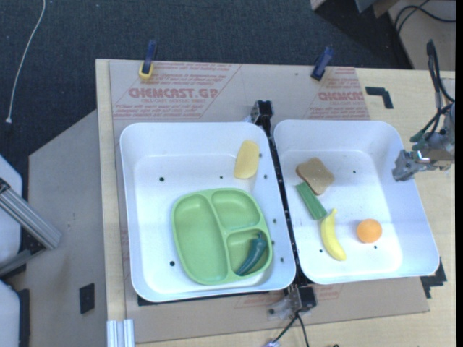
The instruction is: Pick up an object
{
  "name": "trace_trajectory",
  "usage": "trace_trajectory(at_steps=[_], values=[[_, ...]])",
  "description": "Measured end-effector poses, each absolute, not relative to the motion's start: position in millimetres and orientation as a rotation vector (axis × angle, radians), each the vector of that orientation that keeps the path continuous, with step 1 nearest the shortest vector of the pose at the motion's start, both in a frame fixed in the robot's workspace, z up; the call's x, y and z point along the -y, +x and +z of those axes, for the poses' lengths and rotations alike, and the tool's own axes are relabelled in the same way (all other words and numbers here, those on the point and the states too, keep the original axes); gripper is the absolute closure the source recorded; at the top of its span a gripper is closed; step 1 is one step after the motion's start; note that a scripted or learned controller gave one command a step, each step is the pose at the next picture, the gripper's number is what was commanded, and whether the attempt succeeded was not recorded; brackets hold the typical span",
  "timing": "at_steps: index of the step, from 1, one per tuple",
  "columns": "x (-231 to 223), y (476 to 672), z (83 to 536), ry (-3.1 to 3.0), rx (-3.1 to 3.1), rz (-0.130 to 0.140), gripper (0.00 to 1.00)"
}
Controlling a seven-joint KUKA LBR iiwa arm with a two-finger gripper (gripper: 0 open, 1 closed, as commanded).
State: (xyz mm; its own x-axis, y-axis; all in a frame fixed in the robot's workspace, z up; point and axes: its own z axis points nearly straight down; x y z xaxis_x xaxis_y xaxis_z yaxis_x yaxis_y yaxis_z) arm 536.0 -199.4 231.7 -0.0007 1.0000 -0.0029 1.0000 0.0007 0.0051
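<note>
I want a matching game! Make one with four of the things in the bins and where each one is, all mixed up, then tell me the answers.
Things:
1. banana
2. orange ball
3. dark green pepper
4. pale yellow piece

Places:
A. in a compartment of the green divided plate
B. left bin, on the bin floor above the plate
C. right bin, to the right of the banana
D. right bin, just below the green stick

Pairs: 1-D, 2-C, 3-A, 4-B
</note>
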Motion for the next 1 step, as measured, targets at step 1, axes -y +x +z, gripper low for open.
trace_trajectory(at_steps=[1], values=[[143.1,545.7,221.1,2.217,-2.231,0.001,1.0]])
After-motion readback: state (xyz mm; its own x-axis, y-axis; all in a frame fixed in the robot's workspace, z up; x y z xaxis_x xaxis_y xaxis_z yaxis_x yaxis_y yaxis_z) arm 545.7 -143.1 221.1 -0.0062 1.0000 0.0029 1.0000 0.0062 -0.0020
